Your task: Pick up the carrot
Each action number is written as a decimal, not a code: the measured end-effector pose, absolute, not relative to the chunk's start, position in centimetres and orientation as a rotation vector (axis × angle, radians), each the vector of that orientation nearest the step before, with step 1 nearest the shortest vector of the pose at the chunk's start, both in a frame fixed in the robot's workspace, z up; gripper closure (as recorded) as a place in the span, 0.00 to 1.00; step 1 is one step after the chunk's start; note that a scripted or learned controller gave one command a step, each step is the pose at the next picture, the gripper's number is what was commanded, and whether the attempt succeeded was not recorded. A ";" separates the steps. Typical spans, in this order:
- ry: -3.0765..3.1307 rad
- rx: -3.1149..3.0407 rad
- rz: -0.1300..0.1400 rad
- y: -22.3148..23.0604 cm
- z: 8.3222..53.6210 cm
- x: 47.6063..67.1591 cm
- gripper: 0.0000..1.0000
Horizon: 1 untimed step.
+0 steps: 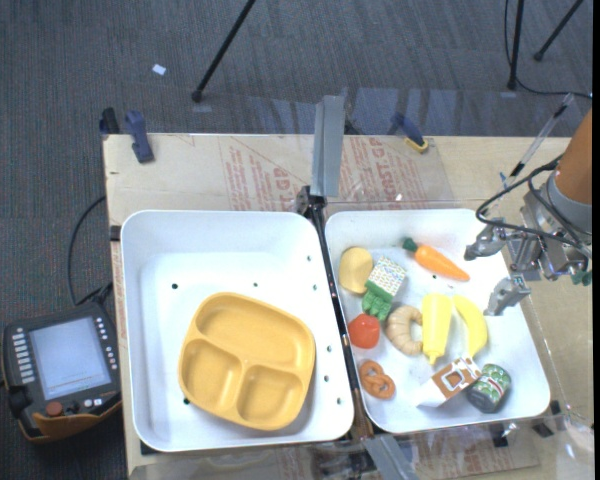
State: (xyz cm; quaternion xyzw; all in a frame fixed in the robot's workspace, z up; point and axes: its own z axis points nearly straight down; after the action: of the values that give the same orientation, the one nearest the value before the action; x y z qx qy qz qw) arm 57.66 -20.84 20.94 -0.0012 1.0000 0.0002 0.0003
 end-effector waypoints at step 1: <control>3.120 -0.045 -0.008 -21.3 10.9 63.1 0.00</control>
State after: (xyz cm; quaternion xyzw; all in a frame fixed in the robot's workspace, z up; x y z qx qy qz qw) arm 63.12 -21.29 10.91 -0.0144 0.9998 -0.0025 0.0105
